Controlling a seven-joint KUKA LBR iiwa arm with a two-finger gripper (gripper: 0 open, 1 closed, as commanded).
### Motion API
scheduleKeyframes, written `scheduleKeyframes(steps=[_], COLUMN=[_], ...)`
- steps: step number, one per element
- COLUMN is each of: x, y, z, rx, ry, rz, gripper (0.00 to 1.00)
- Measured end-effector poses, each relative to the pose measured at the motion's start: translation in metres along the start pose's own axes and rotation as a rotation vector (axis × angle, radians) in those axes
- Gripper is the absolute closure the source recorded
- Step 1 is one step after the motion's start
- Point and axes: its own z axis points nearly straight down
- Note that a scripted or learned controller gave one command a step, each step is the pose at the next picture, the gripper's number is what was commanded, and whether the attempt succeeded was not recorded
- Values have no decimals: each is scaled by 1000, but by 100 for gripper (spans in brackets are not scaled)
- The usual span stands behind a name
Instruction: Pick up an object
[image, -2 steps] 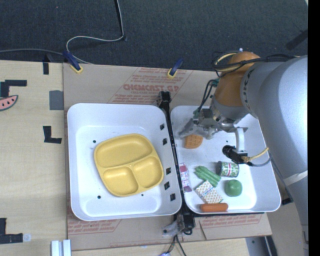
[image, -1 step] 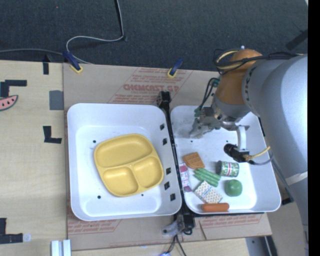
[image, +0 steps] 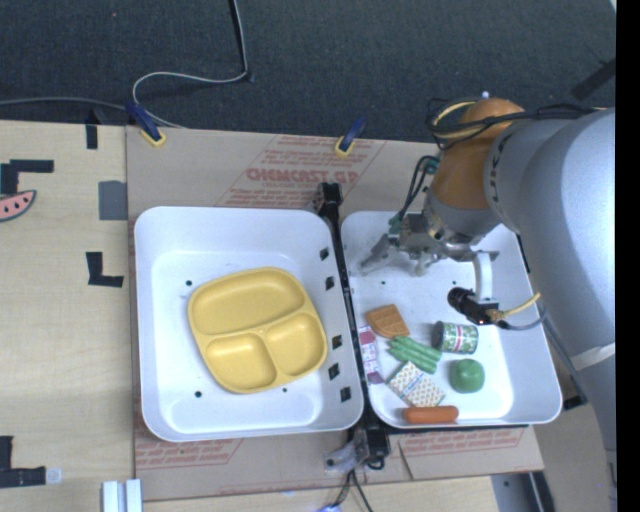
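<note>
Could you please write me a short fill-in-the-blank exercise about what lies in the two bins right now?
1. The yellow divided tray lies in the ____ bin.
2. The green ball lies in the ____ bin.
3. The yellow tray has ____ compartments.
4. The gripper is over the right bin's ____ half, away from the green ball.

Missing words: left; right; three; far (upper)

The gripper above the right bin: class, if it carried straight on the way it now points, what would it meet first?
The gripper points down and left, so it would probably meet the bare white floor of the right bin first. The toast-like piece lies nearer the camera; depth is unclear.
</note>
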Motion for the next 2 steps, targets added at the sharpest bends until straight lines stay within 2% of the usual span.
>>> scheduleKeyframes(steps=[1, 2], x=[-10, -11], y=[-108, -107], z=[9, -1], rx=[0, -4], ry=[1, -2], rz=[3, 3], gripper=[0, 100])
